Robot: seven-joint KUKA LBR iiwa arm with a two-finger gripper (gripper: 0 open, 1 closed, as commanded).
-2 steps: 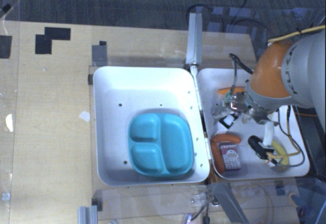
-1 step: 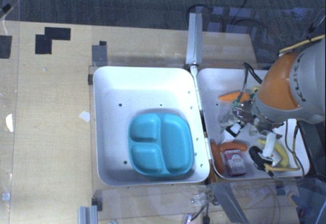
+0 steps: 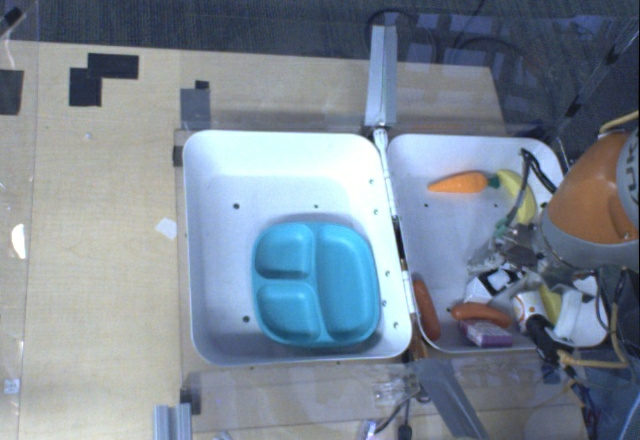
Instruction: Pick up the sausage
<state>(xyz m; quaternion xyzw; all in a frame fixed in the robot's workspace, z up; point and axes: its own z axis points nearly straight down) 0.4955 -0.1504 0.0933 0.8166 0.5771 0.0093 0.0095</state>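
A reddish-brown sausage [image 3: 425,308] is seen lying flat and lengthwise along the right bin's left wall, left of and slightly below the fingers [image 3: 503,273], apart from them.

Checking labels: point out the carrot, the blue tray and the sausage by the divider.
carrot [image 3: 458,183], camera view, middle of its orange body
blue tray [image 3: 316,282], camera view, ridge between its compartments
sausage [image 3: 426,309], camera view, mid-length, against the right bin's left wall

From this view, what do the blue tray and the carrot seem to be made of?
The blue tray looks like moulded plastic: one even colour, rounded compartments, soft sheen. The carrot is probably a plastic toy: its orange is uniform and smooth, though it is too small to be sure.
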